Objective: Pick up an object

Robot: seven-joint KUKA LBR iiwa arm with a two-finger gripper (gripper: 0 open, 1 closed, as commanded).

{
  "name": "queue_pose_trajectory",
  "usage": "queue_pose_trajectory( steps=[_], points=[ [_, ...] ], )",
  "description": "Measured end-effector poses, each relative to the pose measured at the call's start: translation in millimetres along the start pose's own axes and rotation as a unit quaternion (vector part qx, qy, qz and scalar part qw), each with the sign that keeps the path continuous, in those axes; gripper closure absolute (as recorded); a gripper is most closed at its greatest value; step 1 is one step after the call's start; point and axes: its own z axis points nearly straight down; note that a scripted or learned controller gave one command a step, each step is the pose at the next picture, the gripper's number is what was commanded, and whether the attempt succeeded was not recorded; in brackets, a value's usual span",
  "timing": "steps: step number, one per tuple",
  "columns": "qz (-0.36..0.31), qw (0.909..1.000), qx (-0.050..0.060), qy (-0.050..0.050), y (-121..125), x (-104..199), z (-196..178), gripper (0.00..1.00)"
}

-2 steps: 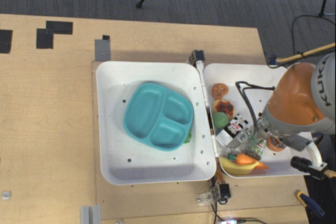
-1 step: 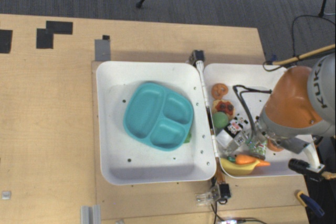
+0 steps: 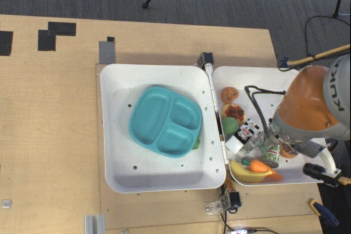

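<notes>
Camera view
Step in hand: while the arm [image 3: 310, 104] reaches in from the right over the right bin [image 3: 274, 76], the gripper [image 3: 267, 146] is down among the small things at that bin's near left part, so I judge this to be the descent or the closing for a grasp, not yet a lift.
Gripper state: I cannot tell; the wrist and the clutter hide how it stands, and nothing is plainly seen held.
Likely target: a small can-like thing [image 3: 271, 157] with a greenish side sits right under the gripper, touching or nearly touching it.
Its look: short, roundish, greenish with a pale band; too small to read any label.
Neighbours: a yellow banana-shaped toy [image 3: 248, 171] lies just near of it along the bin's near wall, an orange carrot-like piece [image 3: 263, 167] rests on that toy, a green rounded piece [image 3: 230, 126] lies to the left, and a reddish round piece [image 3: 230, 94] lies farther off.
Left bin: the left bin [image 3: 115, 118] holds a teal divided plate [image 3: 165, 120], well apart from the gripper.
Next move calls for: a firm close on one item alone, then a straight rise; the crowding makes a nudge or a slipped grasp likely.
</notes>
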Motion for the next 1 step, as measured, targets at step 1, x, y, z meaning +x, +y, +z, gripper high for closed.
queue_pose_trajectory(
  steps=[1],
  points=[
    [0.043, 0.9991, 0.004, 0.004, 19.7, 34.2, -103.9, 1.0]
  ],
)
